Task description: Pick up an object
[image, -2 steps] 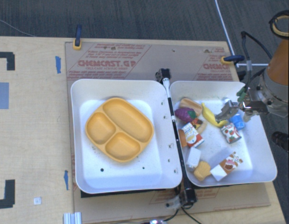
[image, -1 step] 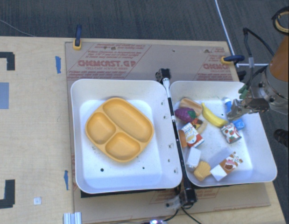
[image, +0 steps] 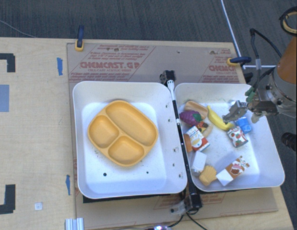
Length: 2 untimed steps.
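The right bin (image: 263,157) holds several small toy foods. Among them are a yellow banana (image: 215,119), purple grapes (image: 189,116), a blue block (image: 244,126) and a red-and-white carton (image: 237,137). My gripper (image: 237,110) reaches in from the right and hovers over the bin's upper right part. It is just right of the banana's end and above the blue block. It looks open, with nothing between its fingers.
The left bin (image: 88,176) holds a yellow divided plate (image: 122,132). Lower in the right bin lie another carton (image: 195,140), a white block (image: 198,161), a tan biscuit (image: 207,175) and a third carton (image: 237,167). A black hinge strip (image: 179,138) separates the bins.
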Motion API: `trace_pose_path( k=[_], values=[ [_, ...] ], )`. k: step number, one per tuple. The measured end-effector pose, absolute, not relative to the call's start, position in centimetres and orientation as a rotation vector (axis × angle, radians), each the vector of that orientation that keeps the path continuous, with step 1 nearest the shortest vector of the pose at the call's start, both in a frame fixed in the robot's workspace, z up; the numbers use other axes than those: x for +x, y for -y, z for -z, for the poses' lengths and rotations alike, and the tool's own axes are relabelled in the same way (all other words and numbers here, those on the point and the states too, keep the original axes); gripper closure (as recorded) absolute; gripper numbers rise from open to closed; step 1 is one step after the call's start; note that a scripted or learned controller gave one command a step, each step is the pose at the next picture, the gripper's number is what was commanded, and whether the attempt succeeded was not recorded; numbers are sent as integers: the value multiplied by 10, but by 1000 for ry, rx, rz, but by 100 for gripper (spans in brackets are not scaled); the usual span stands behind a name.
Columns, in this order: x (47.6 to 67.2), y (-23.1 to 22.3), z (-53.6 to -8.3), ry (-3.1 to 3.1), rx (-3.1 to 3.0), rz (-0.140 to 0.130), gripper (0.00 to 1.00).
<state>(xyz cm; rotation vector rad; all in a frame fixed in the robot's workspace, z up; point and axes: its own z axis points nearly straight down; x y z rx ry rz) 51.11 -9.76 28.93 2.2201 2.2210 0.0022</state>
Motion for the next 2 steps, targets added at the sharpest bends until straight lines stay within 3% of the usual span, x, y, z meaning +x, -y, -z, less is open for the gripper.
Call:
trace_pose_path(
  k=[1, 2],
  values=[
    [501, 125, -97, -2220, 2221, -1, 0],
    [484, 103, -90, -2202, 2209, -10, 0]
  ],
)
